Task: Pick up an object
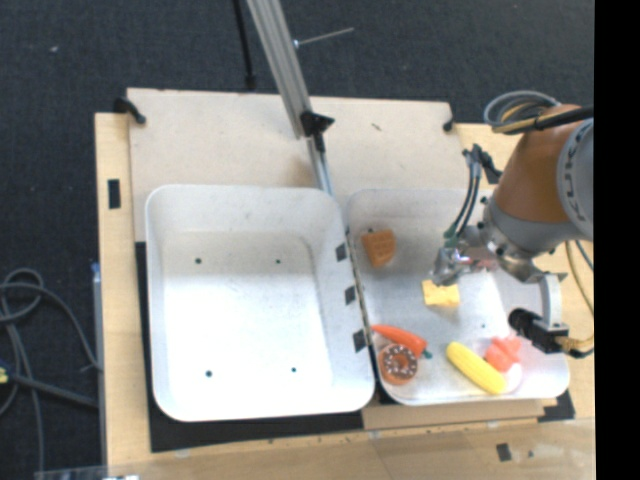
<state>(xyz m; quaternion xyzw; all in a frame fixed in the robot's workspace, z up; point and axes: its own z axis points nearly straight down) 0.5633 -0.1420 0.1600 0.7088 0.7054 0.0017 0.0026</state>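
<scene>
Five objects (441, 294) crowd right bin's (400, 213) near edge.

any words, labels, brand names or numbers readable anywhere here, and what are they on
None: no text can be read in this view.
The arm, both white bins and the toy food, such as the yellow corn and the cheese wedge, bear no visible lettering.
Small dark tabs on the divider are too small to tell.
</scene>
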